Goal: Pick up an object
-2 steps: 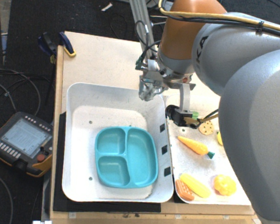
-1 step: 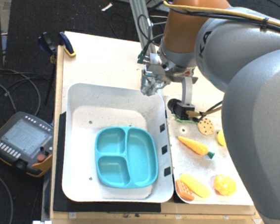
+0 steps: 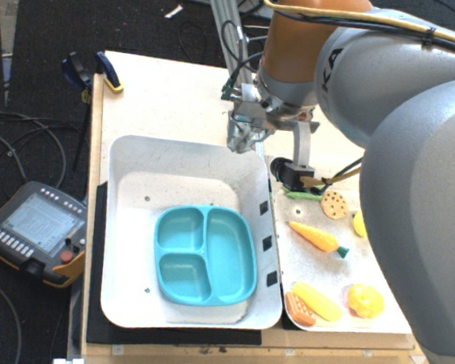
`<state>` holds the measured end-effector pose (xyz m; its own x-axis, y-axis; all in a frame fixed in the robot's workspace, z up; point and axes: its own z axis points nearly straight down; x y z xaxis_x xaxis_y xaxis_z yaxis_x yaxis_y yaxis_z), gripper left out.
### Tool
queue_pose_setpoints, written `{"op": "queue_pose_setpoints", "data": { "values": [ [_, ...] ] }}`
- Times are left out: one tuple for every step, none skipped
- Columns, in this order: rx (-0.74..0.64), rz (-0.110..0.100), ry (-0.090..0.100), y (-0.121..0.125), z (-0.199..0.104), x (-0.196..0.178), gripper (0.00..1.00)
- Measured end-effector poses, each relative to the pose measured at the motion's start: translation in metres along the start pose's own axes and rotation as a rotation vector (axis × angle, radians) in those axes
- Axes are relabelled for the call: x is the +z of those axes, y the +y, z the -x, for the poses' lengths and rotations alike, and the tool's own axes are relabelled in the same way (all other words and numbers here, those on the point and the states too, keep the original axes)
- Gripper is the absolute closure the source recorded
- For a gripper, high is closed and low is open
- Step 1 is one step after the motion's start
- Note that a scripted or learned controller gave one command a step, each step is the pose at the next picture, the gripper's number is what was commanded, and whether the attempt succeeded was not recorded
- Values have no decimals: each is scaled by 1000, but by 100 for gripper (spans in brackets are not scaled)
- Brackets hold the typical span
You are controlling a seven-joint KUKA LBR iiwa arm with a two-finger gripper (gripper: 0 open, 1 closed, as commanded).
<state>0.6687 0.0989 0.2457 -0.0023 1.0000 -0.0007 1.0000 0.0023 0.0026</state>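
One blue tray (image 3: 203, 255), one carrot (image 3: 315, 236), one cookie (image 3: 334, 203), pincer (image 3: 241, 142) state unclear

Arm (image 3: 400, 82): grey is being shown on the shell, with an orange band above the wrist.
Gripper (image 3: 242, 138): a dull metallic grey is being shown.
Left bin (image 3: 132, 167): white, with faint dark specks.
Divided tray (image 3: 204, 254): a plain light turquoise is being displayed.
Right bin (image 3: 382, 323): white is being shown.
Carrot (image 3: 315, 236): orange, with a dark green tip.
Cookie (image 3: 334, 203): tan, dotted with dark brown spots.
Lumpy piece (image 3: 365, 301): bright yellow.
Long piece (image 3: 317, 301): yellow.
Ridged piece (image 3: 301, 308): orange-red, striped.
Counter (image 3: 163, 98): a pale cream is being shown.
Pendant (image 3: 36, 234): grey, edged in orange.
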Motion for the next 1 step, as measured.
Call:
{"op": "queue_pose_setpoints", "data": {
  "values": [
    [-1, -2, 0, 0, -1, 0, 0]
  ]
}}
